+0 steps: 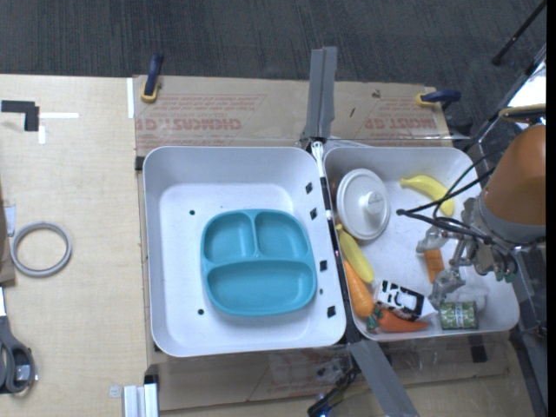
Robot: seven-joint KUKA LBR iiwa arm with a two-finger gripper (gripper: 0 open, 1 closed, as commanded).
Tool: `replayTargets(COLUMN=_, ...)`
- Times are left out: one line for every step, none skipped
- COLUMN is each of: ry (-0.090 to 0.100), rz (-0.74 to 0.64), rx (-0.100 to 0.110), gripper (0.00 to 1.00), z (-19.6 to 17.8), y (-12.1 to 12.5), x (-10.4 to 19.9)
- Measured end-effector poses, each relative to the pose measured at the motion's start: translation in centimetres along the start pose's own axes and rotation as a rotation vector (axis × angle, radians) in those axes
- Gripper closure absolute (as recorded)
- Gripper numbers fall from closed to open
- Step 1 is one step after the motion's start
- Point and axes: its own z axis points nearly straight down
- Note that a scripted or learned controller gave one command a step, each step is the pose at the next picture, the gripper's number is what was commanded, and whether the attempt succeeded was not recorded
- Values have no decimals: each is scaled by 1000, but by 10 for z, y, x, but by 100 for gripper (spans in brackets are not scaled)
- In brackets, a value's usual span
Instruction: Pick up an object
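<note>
We see the gripper (447, 278) low in the right bin (486, 168), fingers parted and holding nothing, just above the small can (457, 315). We judge the can light, rigid, slippery; grip across its sides.

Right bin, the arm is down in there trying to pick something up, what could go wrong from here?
1. The hand hangs among crowded things: a small can, an orange piece and a carrot. It may nudge one aside rather than grasp it.
2. It is near the right bin's far corner, so the wall could block it.
3. Dark cables cross above the banana and might snag.
</note>
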Motion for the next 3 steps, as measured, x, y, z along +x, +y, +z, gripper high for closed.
replayTargets(ry=-1, rz=-50, rx=0, gripper=0, z=0, y=34, x=-15)
replayTargets(ry=-8, rz=-45, rx=3, gripper=0, z=-2, y=39, x=18)
replayTargets(ry=-1, rz=-102, rx=0, gripper=0, z=0, y=100, x=2)
